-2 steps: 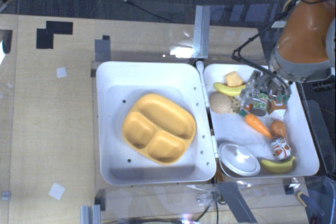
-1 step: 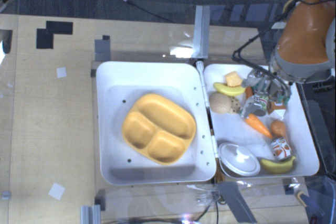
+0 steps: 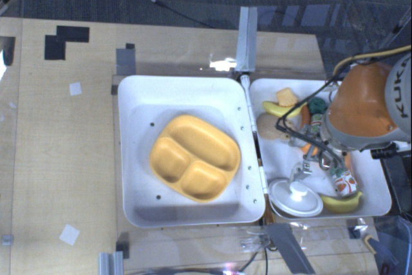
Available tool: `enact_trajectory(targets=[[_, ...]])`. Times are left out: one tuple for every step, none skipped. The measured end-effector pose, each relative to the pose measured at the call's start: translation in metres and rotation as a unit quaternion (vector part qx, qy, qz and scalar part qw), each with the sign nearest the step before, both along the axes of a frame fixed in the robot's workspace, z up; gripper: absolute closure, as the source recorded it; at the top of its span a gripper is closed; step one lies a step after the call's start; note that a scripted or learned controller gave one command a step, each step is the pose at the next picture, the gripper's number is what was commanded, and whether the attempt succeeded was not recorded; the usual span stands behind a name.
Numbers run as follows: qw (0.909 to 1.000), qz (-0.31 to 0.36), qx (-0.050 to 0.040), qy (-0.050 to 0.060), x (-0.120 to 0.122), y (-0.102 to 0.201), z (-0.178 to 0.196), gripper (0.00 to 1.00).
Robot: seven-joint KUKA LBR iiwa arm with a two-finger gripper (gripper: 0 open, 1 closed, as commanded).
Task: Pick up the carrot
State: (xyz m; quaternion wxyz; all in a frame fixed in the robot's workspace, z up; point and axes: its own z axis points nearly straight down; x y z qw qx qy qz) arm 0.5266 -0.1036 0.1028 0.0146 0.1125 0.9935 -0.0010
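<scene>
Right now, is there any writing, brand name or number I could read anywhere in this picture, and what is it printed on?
"KU": large dark letters on the grey arm, cut off at the picture's right edge.
Small can in the right bin: red and white label, print too small and blurred to read.
Black blocks on the bench: shapes, no lettering.

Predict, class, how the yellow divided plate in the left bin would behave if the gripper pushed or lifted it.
The yellow divided plate looks like rigid moulded plastic, so it would probably keep its shape. Its smooth surface and rounded rim suggest it might slide across the left bin when pushed. Wide and shallow, it seems hard to pinch except at an edge, and unlikely to tip.
</scene>
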Motion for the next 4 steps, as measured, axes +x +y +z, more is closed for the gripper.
enact_trajectory(targets=[[0.9949, 0.101, -0.0014, 0.003, 0.067, 0.011, -0.006, 0.00], [0.9947, 0.103, -0.0023, -0.002, 0.071, 0.012, 0.010, 1.00], [0.9993, 0.038, 0.0018, 0.006, 0.113, 0.027, 0.088, 1.00], [0.9993, 0.038, 0.0019, 0.009, 0.111, 0.026, 0.085, 0.00]])
